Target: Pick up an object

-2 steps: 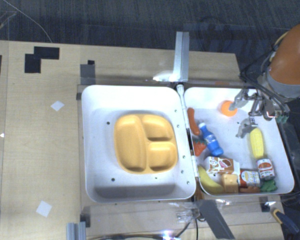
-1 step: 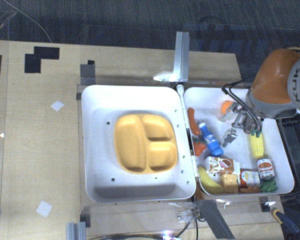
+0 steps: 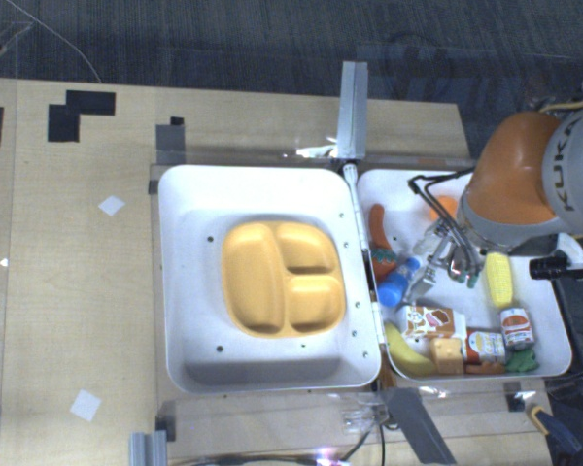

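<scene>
Orange and grey, the arm's wrist housing (image 3: 513,178) rises closest to the lens, and below it the gripper (image 3: 439,260) hangs in the right bin (image 3: 560,343); whether it is apart or closed I cannot tell, since metal and cable blur together there. Just beside its tip, toward the dividing wall, lies a small blue bottle (image 3: 396,284), the likeliest thing to lift: it looks light, rigid and smooth, so probably slippery, best pinched across its body, not its cap. A red sausage-shaped toy (image 3: 380,229) lies near it against the wall, and a banana (image 3: 406,349) curves below. Boxed cartons (image 3: 437,322) and a small can (image 3: 516,328) crowd the bin's near end, with a corn cob (image 3: 499,279) on the far side of the gripper. Room is tight: the bottle sits close to the bin wall, so one finger would have little clearance there. The left bin (image 3: 189,289) holds a yellow compartment tray (image 3: 282,277) with open floor around it.
</scene>
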{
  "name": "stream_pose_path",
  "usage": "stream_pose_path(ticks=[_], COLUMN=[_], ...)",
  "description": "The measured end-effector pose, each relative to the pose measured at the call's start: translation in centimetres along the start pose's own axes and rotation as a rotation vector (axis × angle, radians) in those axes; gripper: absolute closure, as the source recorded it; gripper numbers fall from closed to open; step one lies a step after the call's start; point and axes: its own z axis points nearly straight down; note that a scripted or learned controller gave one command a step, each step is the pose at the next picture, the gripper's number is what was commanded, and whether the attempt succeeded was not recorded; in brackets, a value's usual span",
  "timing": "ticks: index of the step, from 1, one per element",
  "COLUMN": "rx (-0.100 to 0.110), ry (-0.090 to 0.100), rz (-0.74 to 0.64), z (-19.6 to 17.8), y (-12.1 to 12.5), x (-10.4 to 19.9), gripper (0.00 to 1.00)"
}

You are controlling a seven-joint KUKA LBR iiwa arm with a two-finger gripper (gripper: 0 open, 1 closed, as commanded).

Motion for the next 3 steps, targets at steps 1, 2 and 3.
stream_pose_path(ticks=[1,2,3], rx=[0.000,-0.001,0.001], ry=[0.001,-0.002,0.006], rz=[-0.002,-0.126,-0.024], z=[2.0,1.7,2.2], y=[1.6,2.6,2.5], x=[-5.1,-5.7,-9.1], gripper=[0.00,0.00,0.00])
